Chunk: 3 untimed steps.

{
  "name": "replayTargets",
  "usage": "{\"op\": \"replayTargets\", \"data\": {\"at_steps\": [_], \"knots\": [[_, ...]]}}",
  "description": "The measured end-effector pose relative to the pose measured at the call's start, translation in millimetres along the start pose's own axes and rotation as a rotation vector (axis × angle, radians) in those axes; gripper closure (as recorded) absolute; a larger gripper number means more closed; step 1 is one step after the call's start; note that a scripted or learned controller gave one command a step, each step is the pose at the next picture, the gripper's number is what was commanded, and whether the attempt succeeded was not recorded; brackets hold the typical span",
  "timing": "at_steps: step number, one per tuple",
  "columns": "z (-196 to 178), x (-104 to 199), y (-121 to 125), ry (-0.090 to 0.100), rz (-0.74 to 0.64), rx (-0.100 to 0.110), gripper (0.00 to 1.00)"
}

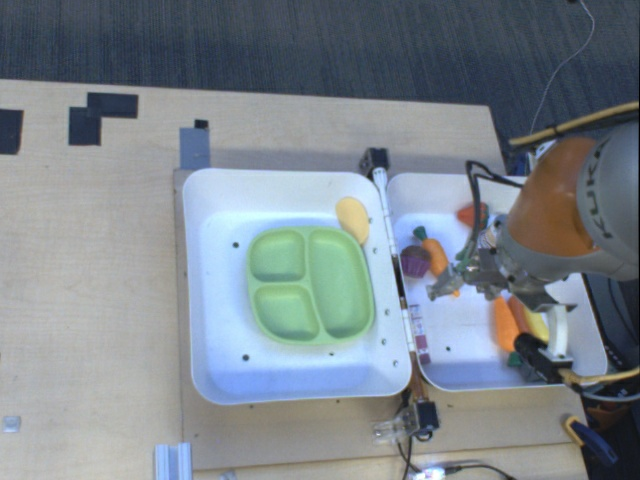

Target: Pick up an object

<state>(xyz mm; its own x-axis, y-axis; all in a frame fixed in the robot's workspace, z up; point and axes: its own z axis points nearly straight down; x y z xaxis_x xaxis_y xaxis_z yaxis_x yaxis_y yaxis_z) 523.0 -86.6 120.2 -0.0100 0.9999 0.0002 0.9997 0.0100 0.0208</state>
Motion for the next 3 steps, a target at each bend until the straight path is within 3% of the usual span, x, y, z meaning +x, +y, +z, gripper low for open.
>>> {"op": "replayTargets", "data": {"at_steps": [1, 2, 3], "knots": [[-10.7, 1.0, 1.7, 0.001, -0.003, -0.003, 1.00], [-10.6, 1.0, 1.6, 0.001, -0.003, -0.003, 0.00], [-21.1, 2.1, 3.2, 0.003, -0.006, -0.006, 1.00]]}}
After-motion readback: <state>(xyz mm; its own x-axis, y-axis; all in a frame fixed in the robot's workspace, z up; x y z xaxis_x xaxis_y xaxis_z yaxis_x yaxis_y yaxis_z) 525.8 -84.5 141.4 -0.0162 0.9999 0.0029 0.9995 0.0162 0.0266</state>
